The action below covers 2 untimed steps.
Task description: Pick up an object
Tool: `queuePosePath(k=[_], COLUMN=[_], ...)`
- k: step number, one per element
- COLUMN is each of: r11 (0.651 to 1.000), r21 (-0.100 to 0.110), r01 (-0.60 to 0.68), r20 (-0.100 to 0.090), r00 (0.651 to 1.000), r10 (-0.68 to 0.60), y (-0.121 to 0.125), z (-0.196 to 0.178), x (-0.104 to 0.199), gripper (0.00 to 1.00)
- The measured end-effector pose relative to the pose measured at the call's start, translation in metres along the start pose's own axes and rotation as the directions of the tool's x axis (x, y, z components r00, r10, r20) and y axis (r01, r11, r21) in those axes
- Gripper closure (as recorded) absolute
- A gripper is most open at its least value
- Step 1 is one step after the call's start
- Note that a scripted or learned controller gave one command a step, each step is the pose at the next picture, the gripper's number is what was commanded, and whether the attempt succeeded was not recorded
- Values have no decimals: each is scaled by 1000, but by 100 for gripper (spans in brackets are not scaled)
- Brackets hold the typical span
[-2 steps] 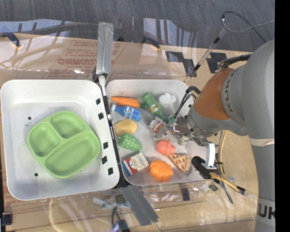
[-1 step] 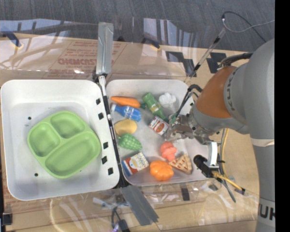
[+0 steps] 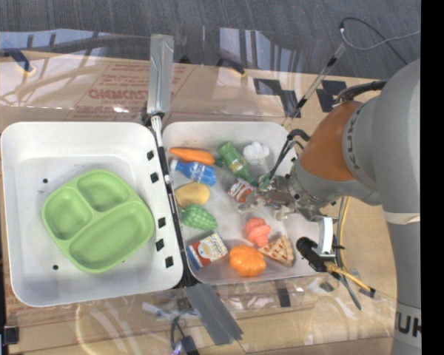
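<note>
Red can (image 3: 241, 191) | gripper (image 3: 270, 195) just beside it, finger state cannot tell | centre over can, avoid green bottle (image 3: 234, 161)

light: bright, even, from above | glare: streaks on clear sheet (image 3: 229, 58) behind my bins | shadows: soft, under green plate (image 3: 98, 220) | focus: fairly sharp, my arm (image 3: 377, 146) slightly soft

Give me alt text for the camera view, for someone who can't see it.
A grey robot arm's gripper reaches from the right into the right bin, among toy foods including a carrot, corn and an orange pumpkin. The left bin holds a green divided plate.
</note>
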State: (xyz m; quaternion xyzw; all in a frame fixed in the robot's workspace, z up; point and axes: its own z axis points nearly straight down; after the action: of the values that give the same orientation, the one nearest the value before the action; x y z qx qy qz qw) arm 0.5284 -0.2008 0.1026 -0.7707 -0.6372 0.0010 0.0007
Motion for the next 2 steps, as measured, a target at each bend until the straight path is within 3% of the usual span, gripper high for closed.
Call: queuePosePath(k=[1, 2], r11=[1000, 990], r21=[0, 3], r01=[-1, 140], r20=[-2, -2], r00=[1000, 990], r10=[1, -140], y=[26, 23], z=[-36, -47], x=[55, 78], gripper=[0, 0])
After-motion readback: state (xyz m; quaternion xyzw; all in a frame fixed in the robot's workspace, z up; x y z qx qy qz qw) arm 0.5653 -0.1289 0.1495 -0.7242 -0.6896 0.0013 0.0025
